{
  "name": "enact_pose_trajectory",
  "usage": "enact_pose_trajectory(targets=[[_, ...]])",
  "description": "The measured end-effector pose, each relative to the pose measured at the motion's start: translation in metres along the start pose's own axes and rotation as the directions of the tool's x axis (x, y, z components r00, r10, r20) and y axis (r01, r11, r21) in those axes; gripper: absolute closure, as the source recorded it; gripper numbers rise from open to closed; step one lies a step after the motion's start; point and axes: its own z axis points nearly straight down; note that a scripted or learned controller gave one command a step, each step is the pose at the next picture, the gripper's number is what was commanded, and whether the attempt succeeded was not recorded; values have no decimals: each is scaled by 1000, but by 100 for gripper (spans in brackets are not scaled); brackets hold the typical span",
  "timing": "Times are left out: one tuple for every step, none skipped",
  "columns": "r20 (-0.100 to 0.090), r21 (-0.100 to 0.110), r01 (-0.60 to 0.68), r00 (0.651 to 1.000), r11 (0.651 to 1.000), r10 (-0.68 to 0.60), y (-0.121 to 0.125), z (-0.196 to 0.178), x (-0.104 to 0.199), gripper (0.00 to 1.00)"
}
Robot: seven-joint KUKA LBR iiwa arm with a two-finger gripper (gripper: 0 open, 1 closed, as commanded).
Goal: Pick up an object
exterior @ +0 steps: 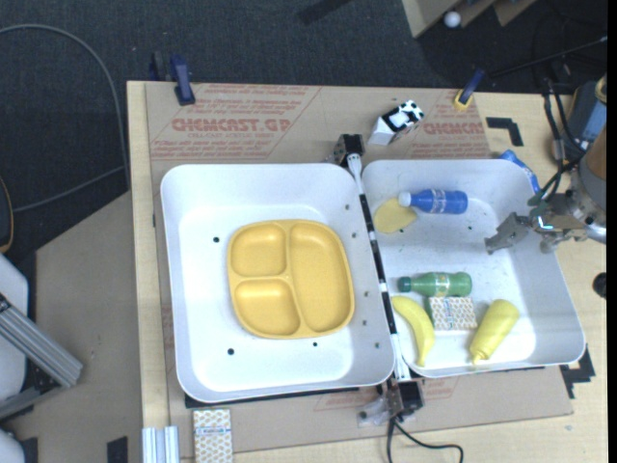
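Observation:
The right bin [569, 331] holds several objects. A blue bottle [436, 201] lies at the back beside a flat yellow piece [392, 216]. A green bottle [437, 284] lies in the middle. At the front are a banana [416, 326], a small patterned packet [452, 312] and a yellow squash-shaped toy [495, 328]. My gripper [537, 234] hangs over the bin's right side, to the right of the blue bottle and above the squash toy. It is open, and nothing is between its fingers.
The left bin [193, 210] holds a yellow divided plate [289, 278]. A black-and-white object [400, 120] lies on the brown board behind the bins. Clamps sit at the board's back edge, and cables run at the right.

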Motion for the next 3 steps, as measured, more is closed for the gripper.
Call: enact_pose_trajectory(targets=[[-1, 2, -1, 1000, 1000, 1, -54, 35, -1, 0], [2, -5, 0, 1000, 1000, 0, -57, 100, 43, 0], [0, -12, 1, 1000, 1000, -1, 23, 99, 94, 0]])
